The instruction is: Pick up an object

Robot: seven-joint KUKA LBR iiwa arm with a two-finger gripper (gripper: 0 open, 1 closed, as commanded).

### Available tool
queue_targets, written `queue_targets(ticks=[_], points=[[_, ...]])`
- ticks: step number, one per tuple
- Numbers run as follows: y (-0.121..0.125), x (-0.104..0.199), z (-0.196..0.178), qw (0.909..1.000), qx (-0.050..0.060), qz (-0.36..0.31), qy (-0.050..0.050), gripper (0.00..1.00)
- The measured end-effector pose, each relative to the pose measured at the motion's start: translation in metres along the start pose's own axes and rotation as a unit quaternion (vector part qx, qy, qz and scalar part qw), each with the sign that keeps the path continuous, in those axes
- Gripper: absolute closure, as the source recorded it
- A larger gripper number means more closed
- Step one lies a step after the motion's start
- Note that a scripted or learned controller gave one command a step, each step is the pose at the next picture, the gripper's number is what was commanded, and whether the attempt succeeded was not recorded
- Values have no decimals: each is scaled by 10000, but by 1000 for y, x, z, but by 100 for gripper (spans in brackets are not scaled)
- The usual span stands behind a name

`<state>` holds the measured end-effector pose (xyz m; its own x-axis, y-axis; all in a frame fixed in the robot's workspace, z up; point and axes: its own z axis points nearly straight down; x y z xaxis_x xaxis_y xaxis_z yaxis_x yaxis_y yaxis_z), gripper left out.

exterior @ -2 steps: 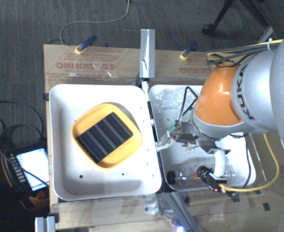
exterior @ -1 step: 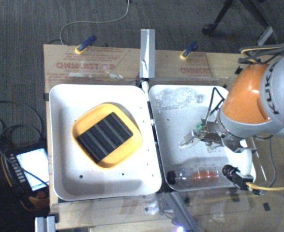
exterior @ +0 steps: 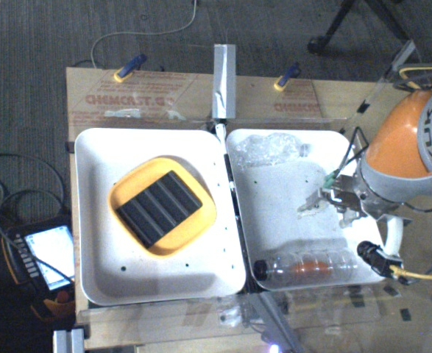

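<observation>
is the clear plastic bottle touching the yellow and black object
Apart. The camera view shows the clear plastic bottle in the right bin, the yellow and black object in the left bin.

Clear bottle [exterior: 311, 268] lying flat (perhaps empty), right bin [exterior: 274, 197].

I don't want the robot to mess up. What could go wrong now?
The clear plastic bottle lies on its side against the right bin's near wall, so it may roll away or be hard to grip. The crumpled clear plastic in the far corner is see-through and may slip. The end effector hangs over bare bin floor, so it might close on nothing.
</observation>
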<state>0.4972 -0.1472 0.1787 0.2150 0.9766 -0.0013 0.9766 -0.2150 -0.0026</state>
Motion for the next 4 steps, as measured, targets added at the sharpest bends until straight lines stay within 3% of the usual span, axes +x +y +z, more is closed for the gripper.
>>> queue_targets(ticks=[1, 2, 3, 4], points=[[-33, 96, -4, 9994, 8, -343, 5, 0], [28, 43, -37, 9956, -4, 935, -11, 0], [100, -5, -61, 9994, -9, -339, -15, 0], [11, 16, -4, 9991, 10, -427, 7, 0]])
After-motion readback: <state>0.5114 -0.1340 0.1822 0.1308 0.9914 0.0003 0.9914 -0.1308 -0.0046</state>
